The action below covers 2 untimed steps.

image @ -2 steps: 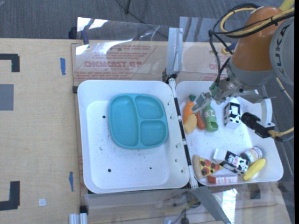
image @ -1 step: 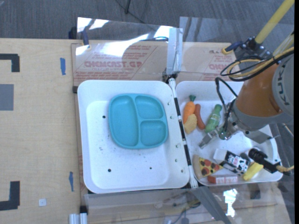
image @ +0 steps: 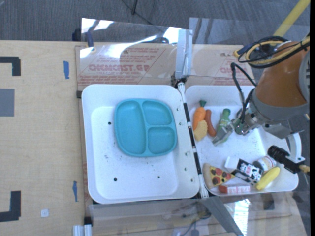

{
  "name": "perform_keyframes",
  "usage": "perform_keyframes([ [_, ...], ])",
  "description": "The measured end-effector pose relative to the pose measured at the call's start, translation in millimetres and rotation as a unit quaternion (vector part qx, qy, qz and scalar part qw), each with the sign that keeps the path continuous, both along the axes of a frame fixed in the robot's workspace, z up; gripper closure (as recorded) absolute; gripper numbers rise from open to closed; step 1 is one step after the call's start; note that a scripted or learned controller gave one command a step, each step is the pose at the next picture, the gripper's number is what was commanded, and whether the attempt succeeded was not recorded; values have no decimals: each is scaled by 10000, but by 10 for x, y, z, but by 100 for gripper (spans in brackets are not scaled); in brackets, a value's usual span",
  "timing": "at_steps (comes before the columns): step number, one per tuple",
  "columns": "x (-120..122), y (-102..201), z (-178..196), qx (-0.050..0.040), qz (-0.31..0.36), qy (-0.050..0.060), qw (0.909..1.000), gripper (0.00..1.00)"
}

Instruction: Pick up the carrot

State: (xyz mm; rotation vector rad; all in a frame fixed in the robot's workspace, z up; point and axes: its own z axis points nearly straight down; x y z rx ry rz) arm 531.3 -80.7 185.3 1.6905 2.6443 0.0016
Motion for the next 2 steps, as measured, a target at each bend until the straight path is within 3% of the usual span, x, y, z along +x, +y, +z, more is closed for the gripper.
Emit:
perform_keyframes([
  [1,-322,-185,-955,-1,-519,-54,9986,0],
  [2,-95,-175,-958,18,-2055,-32,9786,0],
])
